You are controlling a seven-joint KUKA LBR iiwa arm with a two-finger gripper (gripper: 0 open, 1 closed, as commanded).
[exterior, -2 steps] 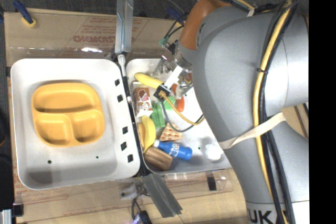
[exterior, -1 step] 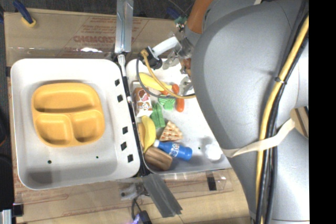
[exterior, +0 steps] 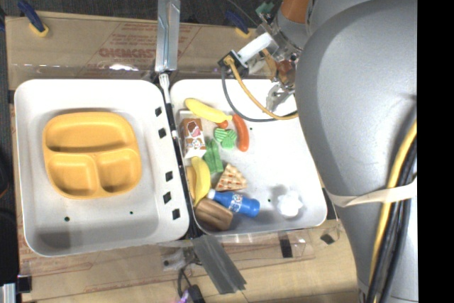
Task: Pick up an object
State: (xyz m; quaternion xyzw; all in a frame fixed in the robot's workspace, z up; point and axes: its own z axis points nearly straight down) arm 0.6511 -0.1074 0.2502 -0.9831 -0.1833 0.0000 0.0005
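Camera view: arm poised over the right bin, nothing picked yet.

The gripper (exterior: 280, 92) hangs above the far right corner of the right bin (exterior: 301, 152); I cannot tell how it is set. The toy food sits left of it: banana (exterior: 204, 110), sausage (exterior: 241, 133), blue bottle (exterior: 237, 203). Next it likely must shift left and descend.
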